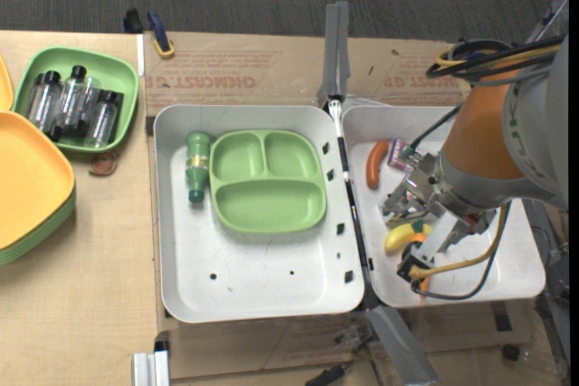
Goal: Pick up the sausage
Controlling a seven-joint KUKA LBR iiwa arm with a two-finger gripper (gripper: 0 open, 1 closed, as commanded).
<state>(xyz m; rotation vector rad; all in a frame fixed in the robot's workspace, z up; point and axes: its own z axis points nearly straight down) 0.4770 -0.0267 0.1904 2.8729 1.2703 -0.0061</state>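
Sausage [375,164] — orange-red, lying roughly upright near the far left corner of the right bin [507,285], close to the wall shared with the left bin [181,285]. It rests free on the white floor, untouched. The pincer [404,205] hangs lower and to the right of it, near but apart, over a yellow banana-like toy [399,237] and a small pink-and-dark packet [400,155]; whether it is released or clenched cannot be told from this angle, as metal parts and cables crowd the tip. The grey arm [493,140] with its orange band covers much of the right bin. In the left bin sit a green divided plate [267,181] and, just beside its left edge, a green bottle [196,165]. On the bench [81,303] at left — a green tray of vials [77,99] and stacked yellow plates [32,194].
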